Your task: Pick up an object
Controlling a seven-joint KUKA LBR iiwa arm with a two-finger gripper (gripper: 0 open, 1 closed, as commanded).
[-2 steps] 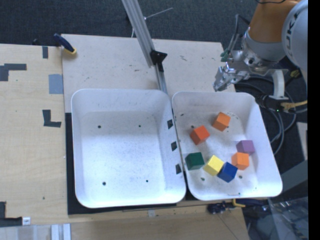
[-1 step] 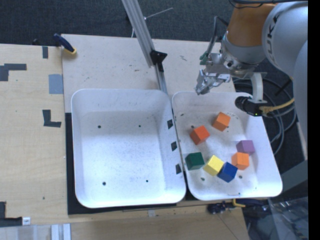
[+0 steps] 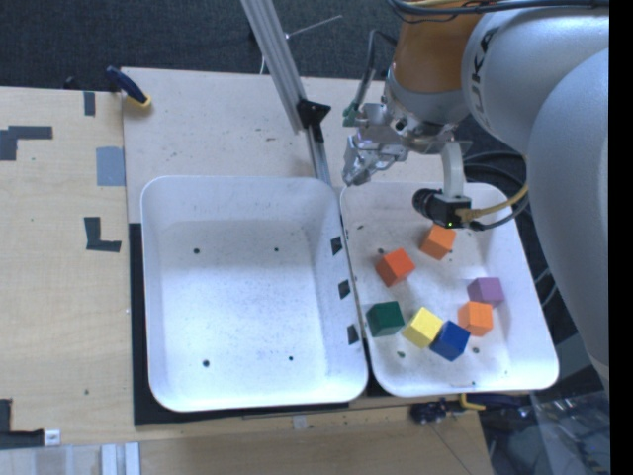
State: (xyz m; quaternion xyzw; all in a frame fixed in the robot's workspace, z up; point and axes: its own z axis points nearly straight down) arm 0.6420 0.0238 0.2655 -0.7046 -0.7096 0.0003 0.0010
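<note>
"ku" lettering readable on the grey arm (image 3: 554,57). right bin (image 3: 514,364) has 7 cubes: 3 orange (image 3: 395,265), 1 green (image 3: 386,318), 1 yellow (image 3: 424,327), 1 blue (image 3: 451,340), 1 purple (image 3: 486,290). gripper (image 3: 358,171) hangs over the bins' far edge, nothing in it; can't tell its state. 2 bins total, left bin (image 3: 158,265).

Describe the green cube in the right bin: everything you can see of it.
The green cube is a small, dark green block with a matte, plain surface, possibly wood or foam. It sits flat on the floor of the right bin, close to the bin's left wall, turned slightly askew to the bin's edges. The yellow cube lies just to its right, very near or touching; I cannot tell which. An orange cube sits apart, farther up the bin. The end effector is well away from it.
</note>
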